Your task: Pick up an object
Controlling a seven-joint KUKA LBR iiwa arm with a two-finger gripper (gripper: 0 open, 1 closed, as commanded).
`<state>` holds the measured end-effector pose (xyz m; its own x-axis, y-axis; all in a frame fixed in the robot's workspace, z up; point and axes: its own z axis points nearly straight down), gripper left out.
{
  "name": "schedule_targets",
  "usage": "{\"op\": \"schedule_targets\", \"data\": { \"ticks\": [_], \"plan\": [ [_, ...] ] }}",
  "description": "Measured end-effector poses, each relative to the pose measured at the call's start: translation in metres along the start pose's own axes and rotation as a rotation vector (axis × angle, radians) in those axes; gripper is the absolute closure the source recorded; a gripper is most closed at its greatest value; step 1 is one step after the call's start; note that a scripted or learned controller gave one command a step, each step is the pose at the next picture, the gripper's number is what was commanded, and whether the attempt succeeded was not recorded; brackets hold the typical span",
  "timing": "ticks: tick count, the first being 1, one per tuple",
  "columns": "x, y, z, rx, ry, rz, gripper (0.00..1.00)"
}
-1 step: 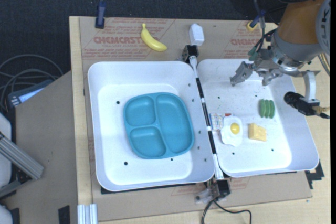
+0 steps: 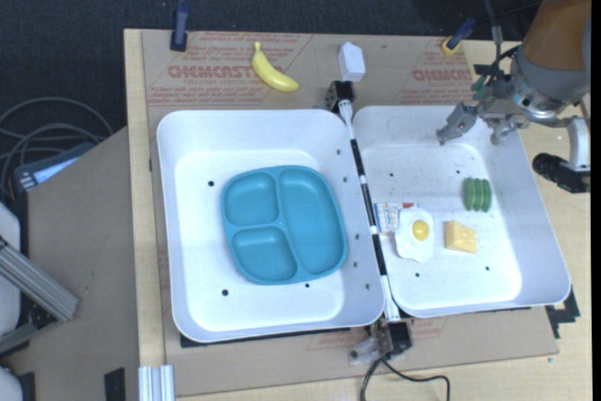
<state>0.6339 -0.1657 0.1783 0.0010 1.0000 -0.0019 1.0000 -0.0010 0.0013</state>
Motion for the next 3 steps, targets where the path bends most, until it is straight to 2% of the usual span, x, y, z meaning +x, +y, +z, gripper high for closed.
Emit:
{"op": "schedule_targets", "data": {
  "ticks": [1, 2, 3],
  "plan": [
    [-0.032, -0.029, 0.094, 0.003, 0.002, 0.000, 0.00],
    [-0.045, -0.076, 0.094, 0.003, 0.003, -0.001, 0.00],
    [0.025, -0.063, 0.033, -0.001, 0.002, -0.003, 0.00]
  ]
}}
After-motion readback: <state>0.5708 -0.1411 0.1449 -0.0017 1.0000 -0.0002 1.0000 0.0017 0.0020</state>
